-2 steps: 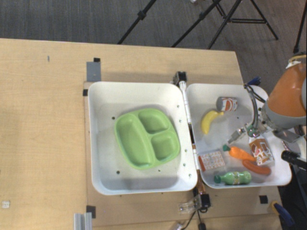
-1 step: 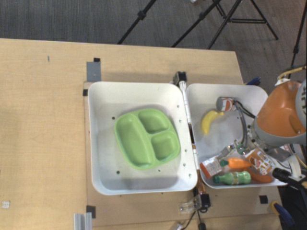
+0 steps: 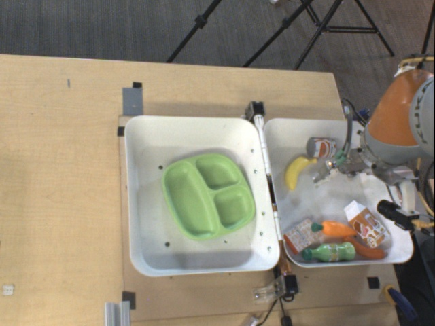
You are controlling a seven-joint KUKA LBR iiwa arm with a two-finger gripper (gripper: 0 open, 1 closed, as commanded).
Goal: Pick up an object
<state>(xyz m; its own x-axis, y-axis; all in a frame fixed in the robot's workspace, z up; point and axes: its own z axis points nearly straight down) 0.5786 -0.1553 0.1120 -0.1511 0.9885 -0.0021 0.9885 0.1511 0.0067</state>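
The camera view looks down on a pale wooden bench (image 3: 61, 182) that carries two shallow white bins side by side; the left bin (image 3: 146, 250) holds a green divided tray (image 3: 207, 195) with three compartments, lying a little askew near the bin's middle; the right bin (image 3: 299, 136) holds a scatter of small things, and the grey arm (image 3: 408, 124) with its orange band reaches in over that bin's right rim.

The pincer (image 3: 329, 168) hangs low over the upper middle of the right bin; whether it is spread or closed I cannot tell, for its tip is small and blurred against the white floor; nothing can be seen gripped in it.

Just beside the pincer, toward the left, lies a yellow banana (image 3: 296, 171), curved and resting on the bin floor; just above the pincer lies a small can (image 3: 321, 146) with a red and silver label, on its side.

Along the near wall of the right bin sit a red and white carton (image 3: 301, 235), an orange carrot (image 3: 338, 230), a green bottle (image 3: 330, 252) on its side, and a brown and white packet (image 3: 368, 226), packed close together and well apart from the pincer.
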